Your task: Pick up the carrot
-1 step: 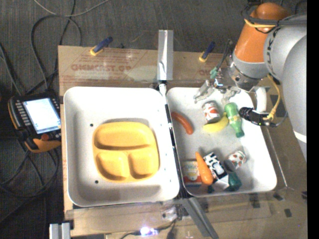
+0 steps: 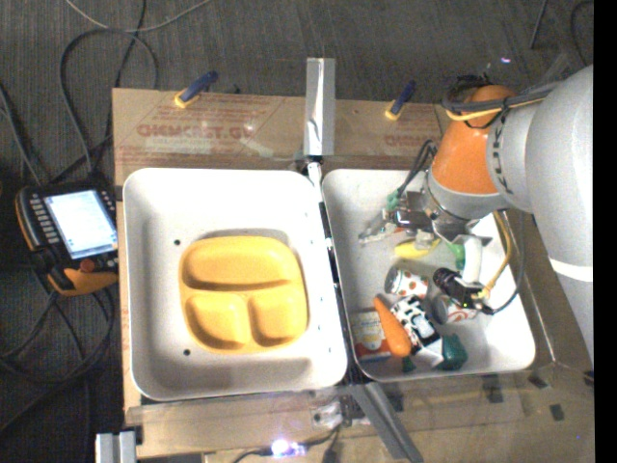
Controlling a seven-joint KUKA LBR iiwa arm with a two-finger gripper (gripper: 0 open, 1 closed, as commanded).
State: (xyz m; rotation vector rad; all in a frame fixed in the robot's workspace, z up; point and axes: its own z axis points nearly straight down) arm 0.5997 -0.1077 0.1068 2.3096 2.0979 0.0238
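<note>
The carrot (image 2: 389, 327) is a short orange root lying at the front left of the right bin (image 2: 501, 360), wedged between a small printed packet (image 2: 366, 334) and a black-and-white patterned item (image 2: 417, 320). My gripper (image 2: 382, 226) hangs over the back left part of the same bin, well behind the carrot and apart from it. Nothing shows in its grasp. The grey arm with its orange band (image 2: 467, 157) comes in from the right.
The right bin also holds a small printed can (image 2: 406, 283), a yellow item (image 2: 416, 250), a green piece (image 2: 396, 201) and a teal object (image 2: 453, 351). A yellow compartment tray (image 2: 246, 290) lies in the left bin (image 2: 145, 258). A divider wall (image 2: 328, 258) separates the bins.
</note>
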